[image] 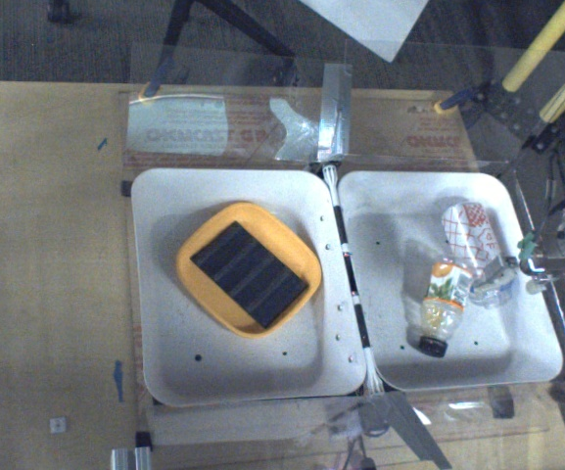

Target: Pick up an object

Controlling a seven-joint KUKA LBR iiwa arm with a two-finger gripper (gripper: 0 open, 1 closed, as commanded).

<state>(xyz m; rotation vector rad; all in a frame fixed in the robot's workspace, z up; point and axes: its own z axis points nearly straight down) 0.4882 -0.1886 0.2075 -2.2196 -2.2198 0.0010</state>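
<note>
Camera view: bottle in the right bin, gripper at that bin's right rim.

The bottle (441, 306) lies near-upright in frame, cap toward the camera, just left of the gripper (535, 262), whose state I cannot tell. A crumpled wrapper (468, 228) lies close; the white bin floor (390, 253) leaves room leftward.

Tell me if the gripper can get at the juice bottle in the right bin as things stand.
Probably yes. The bottle lies on its side on the floor of the right bin with nothing on top of it. The gripper is right beside it at its upper end, and a crumpled red and white wrapper sits just behind.
</note>
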